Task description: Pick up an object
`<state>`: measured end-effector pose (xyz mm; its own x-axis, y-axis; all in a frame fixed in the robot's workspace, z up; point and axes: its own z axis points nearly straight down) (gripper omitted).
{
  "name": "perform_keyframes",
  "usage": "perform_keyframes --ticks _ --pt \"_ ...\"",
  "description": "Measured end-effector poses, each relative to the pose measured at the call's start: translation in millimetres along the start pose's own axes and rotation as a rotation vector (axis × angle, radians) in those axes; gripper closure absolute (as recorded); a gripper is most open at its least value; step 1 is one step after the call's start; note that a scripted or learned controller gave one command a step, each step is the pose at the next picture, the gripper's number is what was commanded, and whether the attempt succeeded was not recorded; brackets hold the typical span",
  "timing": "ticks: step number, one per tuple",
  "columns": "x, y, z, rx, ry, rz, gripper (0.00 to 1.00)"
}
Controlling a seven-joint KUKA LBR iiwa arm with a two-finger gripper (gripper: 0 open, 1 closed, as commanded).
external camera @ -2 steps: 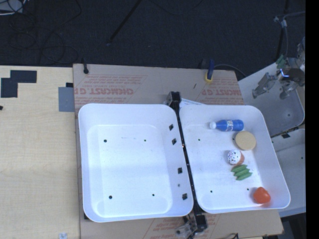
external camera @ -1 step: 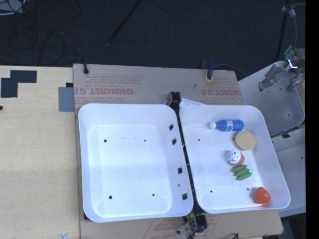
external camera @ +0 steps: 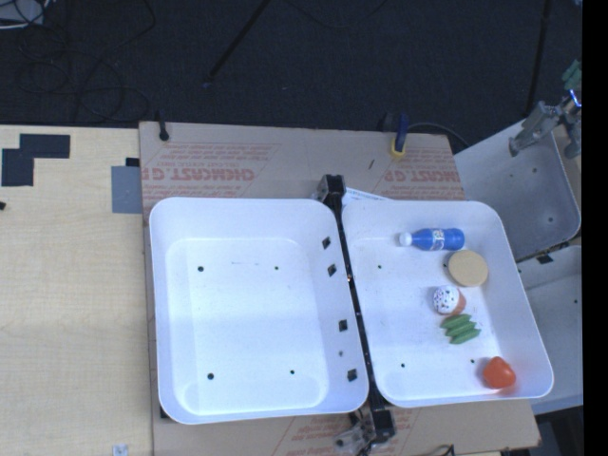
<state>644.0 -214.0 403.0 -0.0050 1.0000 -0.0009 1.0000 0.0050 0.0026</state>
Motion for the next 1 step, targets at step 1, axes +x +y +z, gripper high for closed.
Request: perform_keyframes --ticks 1 --pt "0.2 0.2 -47.3 0.0 0.0 -0.002 0.0"
